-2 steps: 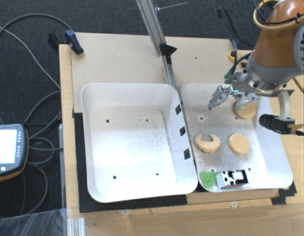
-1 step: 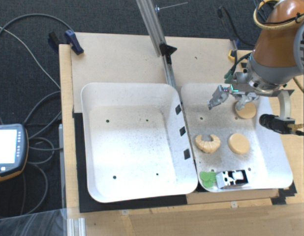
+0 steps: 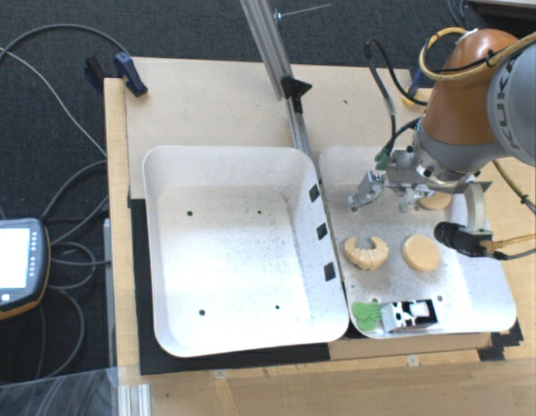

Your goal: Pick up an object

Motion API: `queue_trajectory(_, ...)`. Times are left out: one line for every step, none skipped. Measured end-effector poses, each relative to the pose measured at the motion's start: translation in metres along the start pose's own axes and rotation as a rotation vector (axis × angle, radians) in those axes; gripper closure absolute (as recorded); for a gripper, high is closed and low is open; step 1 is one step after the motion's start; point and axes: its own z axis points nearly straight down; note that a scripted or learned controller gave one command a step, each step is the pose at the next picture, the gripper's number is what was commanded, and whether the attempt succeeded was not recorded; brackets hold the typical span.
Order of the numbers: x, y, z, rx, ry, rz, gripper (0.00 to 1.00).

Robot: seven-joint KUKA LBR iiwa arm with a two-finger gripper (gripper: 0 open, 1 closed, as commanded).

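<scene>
My gripper (image 3: 388, 197) hangs over the back part of the right bin (image 3: 485, 297), its two metal fingers spread apart and nothing between them. Just in front of it lie a tan arch-shaped piece (image 3: 366, 253) and a round tan disc (image 3: 421, 254). Another tan piece (image 3: 435, 202) peeks out from under the wrist on the right. At the bin's front edge sit a green object (image 3: 366, 314) and a small black-and-white box (image 3: 413, 314).
The left bin (image 3: 164, 232) lies beside the right one, with a divider between them carrying black clips (image 3: 322, 230). A metal pole (image 3: 266, 37) slants up from the back. Cables and a black connector (image 3: 454, 237) hang off the arm to the right.
</scene>
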Motion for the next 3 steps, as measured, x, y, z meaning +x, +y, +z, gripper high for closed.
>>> queue_trajectory(-0.009, 0.002, 0.050, 0.000, -0.001, 0.001, 0.00)
queue_trajectory(-0.009, 0.000, 0.104, 0.000, 0.000, 0.000, 0.00)
queue_trajectory(-0.008, 0.003, 0.089, -0.008, 0.000, 0.000, 1.00)
